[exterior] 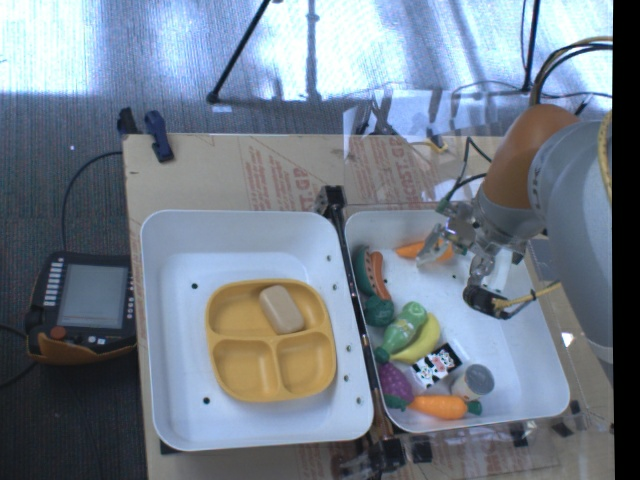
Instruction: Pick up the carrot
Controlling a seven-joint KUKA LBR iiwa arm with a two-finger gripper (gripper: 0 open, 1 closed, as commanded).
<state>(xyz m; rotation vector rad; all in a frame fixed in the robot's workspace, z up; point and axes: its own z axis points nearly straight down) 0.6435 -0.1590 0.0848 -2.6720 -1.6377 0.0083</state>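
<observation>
Striped daylight falls across grey carpet behind a plywood bench (250,173) carrying two white bins, seen from the fixed overhead camera. You have the carrot (440,406) lying flat at the near edge of the right bin (540,363), its green top pointing toward a small grey-lidded can (474,379) that sits just beside it, with a purple grape bunch (393,382) touching its other end. The gripper (440,248) hangs over the far side of that same bin, well apart from the carrot, close above a second orange piece (410,250) that may be another vegetable. Whether the pincer is open or closed cannot be told; cabling and the wrist housing crowd it.

To do this step well, you would likely bring the arm toward the near rim, line the pincer across the carrot's narrow width, and descend between grapes and can without nudging either.

Hard to read: the orange piece under the gripper is partly covered. A black-and-white patterned item (434,367) beside the banana (425,338) is too small to identify. In the left bin (175,268), a yellow divided tray (270,353) holds one beige block (283,309).
</observation>
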